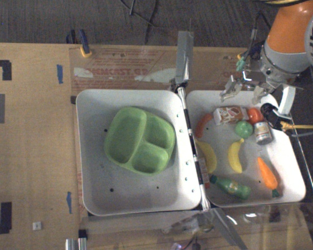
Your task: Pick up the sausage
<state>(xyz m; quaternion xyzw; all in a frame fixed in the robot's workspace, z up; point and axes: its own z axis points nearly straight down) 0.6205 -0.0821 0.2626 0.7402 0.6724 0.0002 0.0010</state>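
**Sausage lies down-left of the tool**

The worktop (pixel 31 139) carries two bins; the left bin (pixel 94 191) holds a green plate (pixel 140 139); the right bin (pixel 292 186) holds the toy food. The arm (pixel 292 30) hangs over the right bin's far edge; its tool (pixel 248 87) sits just past that rim, and how wide it stands I cannot tell. The sausage (pixel 203 125) lies against the right bin's left wall near the far corner, long axis slanting along that wall; it is down and left of the tool, beside a carton (pixel 229 114).
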